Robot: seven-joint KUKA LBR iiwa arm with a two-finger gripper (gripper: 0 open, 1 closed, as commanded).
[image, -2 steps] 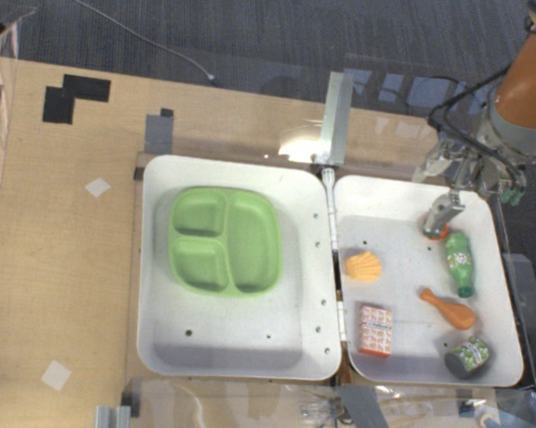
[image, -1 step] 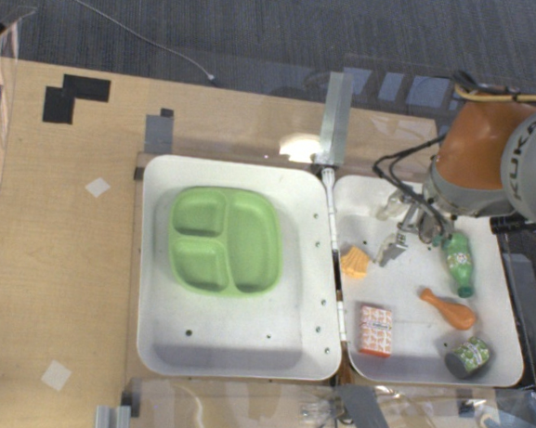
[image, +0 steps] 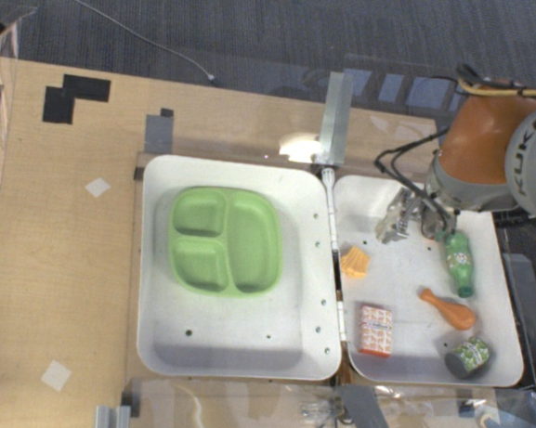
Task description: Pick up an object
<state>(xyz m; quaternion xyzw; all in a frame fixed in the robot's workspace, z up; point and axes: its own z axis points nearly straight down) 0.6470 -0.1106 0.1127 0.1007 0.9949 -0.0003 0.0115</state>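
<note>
Two shallow white bins: left bin [image: 237, 350] carries a green divided plastic plate [image: 226, 240]. Right bin [image: 404, 365] carries a green plastic bottle [image: 459, 261] by its right edge, an orange wedge [image: 354, 262], an orange drumstick [image: 448, 309], a red-and-white carton [image: 376, 330], and a green-wrapped cylinder [image: 468, 355] in its near right corner. Metal two-finger gripper [image: 413, 217], spread narrow, empty, far end, just left of bottle.

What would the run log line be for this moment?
gripper: over right bin, nothing seen held | green bottle: beside it | green tray: left bin

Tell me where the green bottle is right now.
In the camera view, the green bottle lies in the right bin, near its right wall, just right of the gripper and above the orange drumstick-shaped toy.
</note>
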